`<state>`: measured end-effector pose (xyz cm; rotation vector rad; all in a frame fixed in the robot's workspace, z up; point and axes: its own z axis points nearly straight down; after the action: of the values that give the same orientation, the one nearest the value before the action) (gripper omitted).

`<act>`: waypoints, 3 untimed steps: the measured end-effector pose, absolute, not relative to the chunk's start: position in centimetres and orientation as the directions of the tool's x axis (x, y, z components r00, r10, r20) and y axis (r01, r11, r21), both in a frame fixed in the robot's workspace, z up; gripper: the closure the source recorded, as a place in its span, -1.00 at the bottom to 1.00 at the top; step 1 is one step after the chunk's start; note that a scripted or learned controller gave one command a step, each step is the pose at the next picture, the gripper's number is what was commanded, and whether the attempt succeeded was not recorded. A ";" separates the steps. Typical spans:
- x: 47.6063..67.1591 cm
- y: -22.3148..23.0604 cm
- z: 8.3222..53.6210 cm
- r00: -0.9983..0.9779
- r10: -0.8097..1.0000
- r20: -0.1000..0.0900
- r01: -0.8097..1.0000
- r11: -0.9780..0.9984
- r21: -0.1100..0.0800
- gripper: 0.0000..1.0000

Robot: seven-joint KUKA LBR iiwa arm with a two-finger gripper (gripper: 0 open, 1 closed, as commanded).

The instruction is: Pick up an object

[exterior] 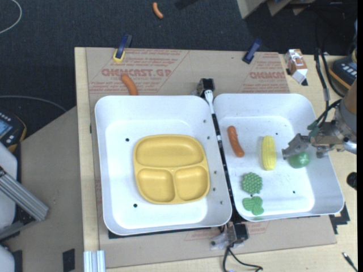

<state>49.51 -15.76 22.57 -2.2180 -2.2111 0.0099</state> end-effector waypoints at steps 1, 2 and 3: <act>49.8 -15.7 23.1 0.000 1.000 0.000 1.000 0.000 0.001 -1.00; 49.8 -15.1 18.7 0.000 1.000 0.003 1.000 0.000 -0.006 -1.00; 50.4 -14.8 12.6 0.000 1.000 0.003 1.000 0.000 -0.006 -1.00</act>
<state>50.37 -14.77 12.59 -2.2166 -2.2171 0.0037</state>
